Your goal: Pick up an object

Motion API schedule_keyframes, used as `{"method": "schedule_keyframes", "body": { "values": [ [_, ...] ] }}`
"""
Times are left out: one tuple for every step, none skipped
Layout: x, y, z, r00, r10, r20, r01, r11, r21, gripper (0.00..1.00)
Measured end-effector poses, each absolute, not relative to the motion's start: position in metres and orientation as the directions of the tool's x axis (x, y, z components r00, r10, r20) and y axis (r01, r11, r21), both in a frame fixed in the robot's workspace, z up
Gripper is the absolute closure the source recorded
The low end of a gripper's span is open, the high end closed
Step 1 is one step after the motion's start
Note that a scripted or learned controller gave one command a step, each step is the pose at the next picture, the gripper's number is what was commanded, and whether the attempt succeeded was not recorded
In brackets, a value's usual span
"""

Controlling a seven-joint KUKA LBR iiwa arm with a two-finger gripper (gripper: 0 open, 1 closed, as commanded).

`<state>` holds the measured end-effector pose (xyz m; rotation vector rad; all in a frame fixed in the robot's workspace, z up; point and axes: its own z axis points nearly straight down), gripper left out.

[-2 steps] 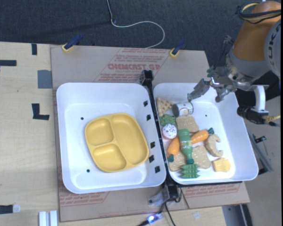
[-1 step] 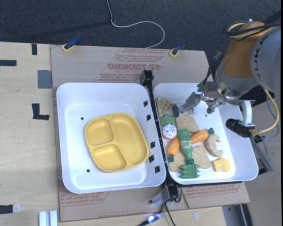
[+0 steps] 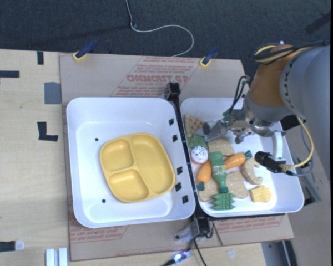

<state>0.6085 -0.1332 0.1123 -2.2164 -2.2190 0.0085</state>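
Note:
The right bin (image 3: 291, 199) holds a heap of toy food. In it are a green bottle (image 3: 217, 170), an orange carrot (image 3: 235, 160), a white round piece with red marks (image 3: 198, 154), tan crackers (image 3: 219, 147) and a yellow corn piece (image 3: 260, 193). My gripper (image 3: 214, 129) hangs low over the far left part of this bin, just above the crackers and beside a waffle-like piece (image 3: 192, 123). I see nothing lifted clear of the heap.
The left bin (image 3: 83, 121) holds a yellow divided plate (image 3: 136, 166). A black divider clip (image 3: 172, 89) sits between the bins at the far rim. The grey arm with its orange band (image 3: 266, 85) covers the right bin's far right corner. A black cable (image 3: 277, 164) loops beside the wrist.

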Motion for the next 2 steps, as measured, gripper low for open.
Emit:
{"method": "schedule_keyframes", "body": {
  "values": [
    [0.611,-0.133,0.088,-0.002,1.0,0.001,1.0,0.002,0.002,0.0],
    [0.613,-0.132,0.101,-0.002,1.0,0.0,1.0,0.002,0.01,1.0]
  ]
}}
